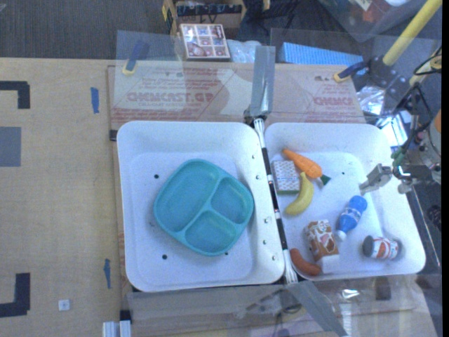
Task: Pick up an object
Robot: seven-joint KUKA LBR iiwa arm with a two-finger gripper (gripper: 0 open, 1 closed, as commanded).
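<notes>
My gripper reaches in from the right, over the right part of the right bin. It is up and to the right of a blue and white bottle and apart from it. In the same bin lie an orange carrot, a yellow banana, a small grey speckled block, a red and white carton, a reddish sausage and a small can on its side. I see nothing in the gripper.
The left bin holds a teal divided plate. A ridge separates the two bins. Cardboard sheets and a box lie behind the bins.
</notes>
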